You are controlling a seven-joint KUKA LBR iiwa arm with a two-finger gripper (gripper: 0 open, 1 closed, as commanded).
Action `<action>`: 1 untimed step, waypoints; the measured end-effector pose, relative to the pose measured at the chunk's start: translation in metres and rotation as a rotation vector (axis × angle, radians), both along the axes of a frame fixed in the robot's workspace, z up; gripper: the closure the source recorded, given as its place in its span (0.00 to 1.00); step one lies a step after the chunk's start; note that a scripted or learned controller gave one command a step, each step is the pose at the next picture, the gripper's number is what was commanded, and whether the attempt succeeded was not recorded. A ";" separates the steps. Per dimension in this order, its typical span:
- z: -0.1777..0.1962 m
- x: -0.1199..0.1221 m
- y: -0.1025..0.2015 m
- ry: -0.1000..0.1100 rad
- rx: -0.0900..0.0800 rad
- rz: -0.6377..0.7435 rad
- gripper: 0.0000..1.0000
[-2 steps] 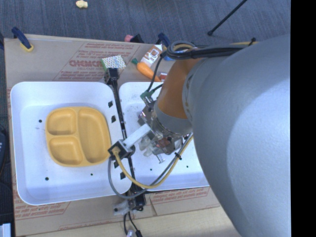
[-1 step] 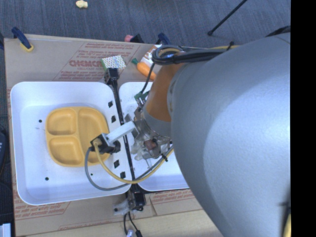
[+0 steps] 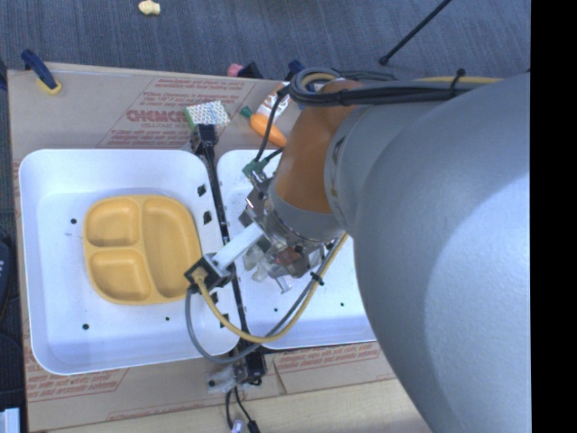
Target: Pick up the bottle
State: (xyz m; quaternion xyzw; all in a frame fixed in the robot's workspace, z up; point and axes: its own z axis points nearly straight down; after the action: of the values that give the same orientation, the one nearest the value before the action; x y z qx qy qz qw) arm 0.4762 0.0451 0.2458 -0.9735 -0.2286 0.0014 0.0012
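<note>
Your claw [image 3: 270,264] hangs low in the right bin [image 3: 347,318], and you cannot tell its state. What looks like a clear bottle [image 3: 260,266] lies right under it, its long axis too hidden to judge.

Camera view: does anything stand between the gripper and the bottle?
Nothing visible does. The gripper is down in the right bin, right at a pale, clear shape that may be the bottle, though the arm hides much there. The yellow plate lies apart in the left bin.
</note>
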 end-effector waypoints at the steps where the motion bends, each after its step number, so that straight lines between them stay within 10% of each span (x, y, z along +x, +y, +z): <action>1: -0.018 -0.001 0.018 0.006 0.001 -0.068 1.00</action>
State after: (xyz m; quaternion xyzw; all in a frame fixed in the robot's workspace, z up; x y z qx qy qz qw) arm 0.4751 0.0636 0.2279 -0.9808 -0.1952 0.0041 0.0022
